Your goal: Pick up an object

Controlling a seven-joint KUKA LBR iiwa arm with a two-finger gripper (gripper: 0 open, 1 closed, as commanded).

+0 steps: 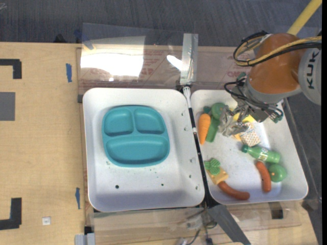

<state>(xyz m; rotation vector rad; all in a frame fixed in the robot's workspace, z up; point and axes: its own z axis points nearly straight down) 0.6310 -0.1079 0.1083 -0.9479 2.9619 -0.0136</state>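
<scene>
My gripper (231, 126) hangs low in the upper part of the right bin (294, 152), under the orange wrist band (273, 65). It sits among a cluster of toy foods: an orange carrot (204, 127) to its left, a green vegetable (217, 110) above-left, and a dark green piece (212, 132) right beside it. A yellow piece (249, 120) and a white speckled piece (249, 136) lie just to its right. No object is seen held by it.
Lower in the right bin lie a green bottle (262, 153), a red sausage (264, 176), a green ball (278, 173), another sausage (234, 190) and a yellow-green toy (215, 169). The left bin (94, 177) holds a teal divided plate (135, 136).
</scene>
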